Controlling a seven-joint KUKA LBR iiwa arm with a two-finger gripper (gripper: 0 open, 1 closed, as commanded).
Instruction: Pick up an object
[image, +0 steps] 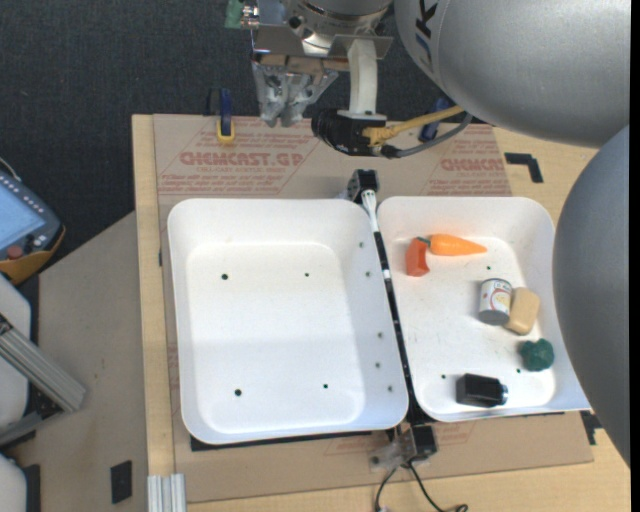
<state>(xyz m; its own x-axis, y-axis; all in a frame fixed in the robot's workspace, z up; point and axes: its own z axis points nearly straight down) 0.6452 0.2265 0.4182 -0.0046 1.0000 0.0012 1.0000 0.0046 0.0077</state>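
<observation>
From my remote seat I see the metal two-finger gripper (283, 105) hanging at twelve o'clock above the brown cardboard-covered bench (150, 300), beyond both bins, its fingers pressed close together on nothing. The left shallow white bin (190, 330) sits at nine o'clock. The right shallow white bin (440, 375) at three o'clock holds an orange plastic carrot (457, 245) touching a small red-orange block (417, 258), a grey metal can (494, 301) against a tan oblong piece (522, 311), a dark green knobbly lump (537, 354), and a black rectangular block (480, 390) toward five o'clock.

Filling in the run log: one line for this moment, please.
gripper: above bench, behind bins | holding: nothing | right bin: carrot, can, black block
</observation>
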